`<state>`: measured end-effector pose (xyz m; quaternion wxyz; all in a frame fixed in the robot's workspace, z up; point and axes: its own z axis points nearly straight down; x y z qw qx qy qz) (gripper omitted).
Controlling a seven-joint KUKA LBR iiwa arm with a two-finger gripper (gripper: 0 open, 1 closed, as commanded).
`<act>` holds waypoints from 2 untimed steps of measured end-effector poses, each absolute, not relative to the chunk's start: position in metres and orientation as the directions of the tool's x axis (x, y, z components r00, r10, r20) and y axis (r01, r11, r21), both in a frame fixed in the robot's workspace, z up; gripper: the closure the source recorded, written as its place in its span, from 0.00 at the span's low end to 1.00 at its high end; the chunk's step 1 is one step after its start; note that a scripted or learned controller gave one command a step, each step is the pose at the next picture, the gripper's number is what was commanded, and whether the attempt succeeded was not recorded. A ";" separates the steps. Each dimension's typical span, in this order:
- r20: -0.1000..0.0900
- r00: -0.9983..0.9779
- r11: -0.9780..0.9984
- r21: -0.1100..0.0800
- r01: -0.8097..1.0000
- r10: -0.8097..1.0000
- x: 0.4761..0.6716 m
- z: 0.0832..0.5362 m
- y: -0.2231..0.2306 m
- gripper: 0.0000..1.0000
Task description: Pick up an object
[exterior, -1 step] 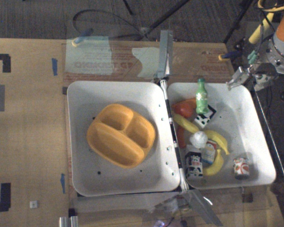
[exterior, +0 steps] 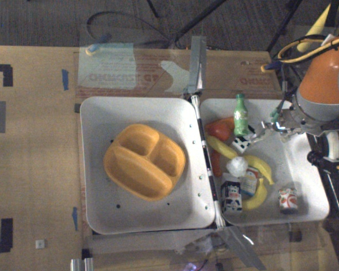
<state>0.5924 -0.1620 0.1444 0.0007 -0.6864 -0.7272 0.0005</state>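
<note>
The claw [exterior: 269, 126] hovers in the upper part of the right bin [exterior: 305, 210], right of frame centre; whether it is open or closed cannot be told; just to its left stands the green bottle [exterior: 240, 116], upright, long axis vertical, the nearest object; a small black-and-white cube [exterior: 242, 144] lies below-left; the arm's orange band [exterior: 322, 83] crowds the frame's right side, and the wrist is blurred.

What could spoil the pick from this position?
1. The right bin is crowded: bottle, die, bananas and a white ball lie close together, so the pincer may knock neighbours.
2. The bottle looks likely to roll if nudged.
3. The carton lies by the divider, leaving little room.
</note>
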 end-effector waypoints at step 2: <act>0.003 0.131 -0.131 0.004 0.991 0.991 0.501 0.087 -0.116 0.00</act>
